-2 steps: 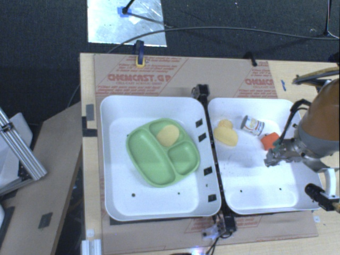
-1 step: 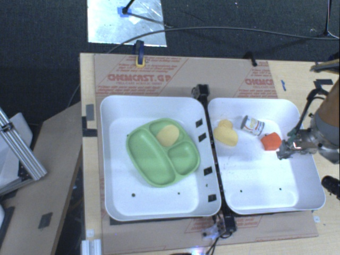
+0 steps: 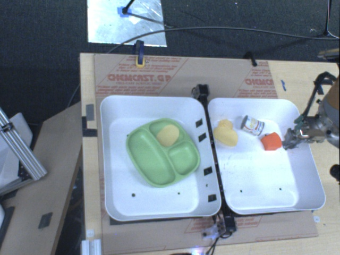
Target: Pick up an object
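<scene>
A: The bench [image 3: 175, 70] is a brown board on a dark floor, and it bears two white bins side by side. Where is the gripper [image 3: 291, 138]?

B: It is at the right wall of the right bin [image 3: 265, 195], low over the rim. The arm [image 3: 328, 118] comes in from the right edge.

A: Does it hold something?

B: I see nothing between its tips. Whether the jaws stand released or clenched I cannot tell, the gripper is too small and dark here.

A: Then which thing is nearest to the jaws?

B: The orange block [image 3: 271, 141]. It lies just beside the jaws, on their left, on the bin floor. It looks close to touching, but I cannot say it touches.

A: So how far is the task?

B: I judge it is at the approach, not more. Nothing is lifted; every thing lies flat in a bin. The grasp and the lift are both left to do.

A: Please count the things.

B: Beyond the block from the jaws there is one small can [image 3: 253, 125] on its side, and further away one yellow toy [image 3: 226, 133], near the wall between the bins. That makes three things in the right bin. In the left bin [image 3: 122, 195], well apart from the jaws, there is one green tray [image 3: 154, 163] with three compartments, and one yellow lump [image 3: 168, 135] lies in its top compartment. So two bins, five things, one gripper.
</scene>
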`<state>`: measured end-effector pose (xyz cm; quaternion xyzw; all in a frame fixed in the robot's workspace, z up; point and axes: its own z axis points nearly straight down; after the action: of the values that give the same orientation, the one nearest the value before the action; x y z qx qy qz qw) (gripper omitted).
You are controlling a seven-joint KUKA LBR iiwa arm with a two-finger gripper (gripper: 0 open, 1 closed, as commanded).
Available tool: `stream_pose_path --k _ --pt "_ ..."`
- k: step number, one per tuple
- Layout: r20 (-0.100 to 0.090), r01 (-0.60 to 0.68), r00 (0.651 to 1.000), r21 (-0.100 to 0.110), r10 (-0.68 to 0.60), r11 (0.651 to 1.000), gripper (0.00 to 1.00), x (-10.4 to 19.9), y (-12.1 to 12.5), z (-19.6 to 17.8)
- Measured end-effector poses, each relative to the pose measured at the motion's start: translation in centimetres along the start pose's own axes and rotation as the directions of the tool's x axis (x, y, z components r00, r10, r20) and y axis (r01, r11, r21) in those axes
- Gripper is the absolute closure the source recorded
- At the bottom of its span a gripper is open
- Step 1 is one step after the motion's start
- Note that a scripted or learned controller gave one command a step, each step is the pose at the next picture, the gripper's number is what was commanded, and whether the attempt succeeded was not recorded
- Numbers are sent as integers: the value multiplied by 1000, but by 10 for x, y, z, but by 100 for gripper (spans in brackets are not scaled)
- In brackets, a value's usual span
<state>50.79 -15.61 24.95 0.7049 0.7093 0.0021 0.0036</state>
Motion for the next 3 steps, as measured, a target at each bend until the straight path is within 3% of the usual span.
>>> stream_pose_path --k 1,2,3 --pt "0 0 1000 2 0 1000 100 0 2 -31" --pt "-3 4 1000 4 -4 1000 100 56 30 -18" --pt "-4 4 1000 7 -4 1000 100 105 43 -9"
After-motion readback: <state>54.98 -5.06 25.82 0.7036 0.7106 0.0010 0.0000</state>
